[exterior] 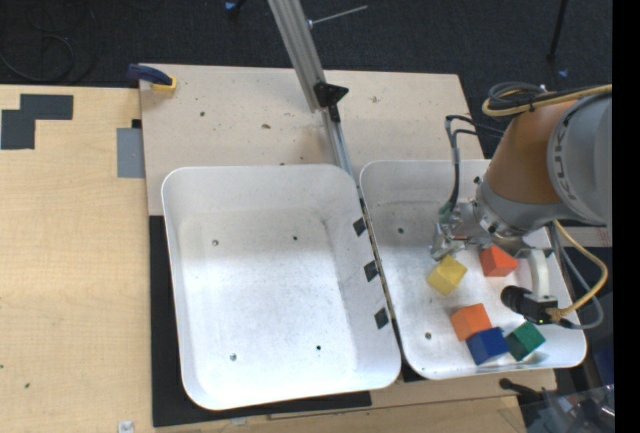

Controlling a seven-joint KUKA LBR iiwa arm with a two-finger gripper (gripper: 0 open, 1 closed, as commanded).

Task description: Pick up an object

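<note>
Down in the right bin [400, 211], toward its far middle: the gripper [447, 243], carried by the arm [530, 171] reaching in from the right. Poised just far of the yellow block [447, 275] and close above it, perhaps touching; cannot tell which. Cannot tell either how wide the gripper stands, or whether anything sits in it: too small and dark at this slant, half hidden under the wrist.

Just right of the yellow block, a red block [497, 261], tucked partly beneath the arm. Nearer, toward the bin's near right corner, a tight huddle: orange block [470, 321], blue block [487, 345], green block [524, 340], pressed close together.

Likely aiming at the yellow block, and with reason: lying a little apart from the rest, with bare white floor to its left and near side, hence room to close around it without nudging a neighbour. Poorer pickings in the huddle, packed too close for a clean descent. No lift to be seen yet; judged early in the attempt, at the approach or the close.
</note>
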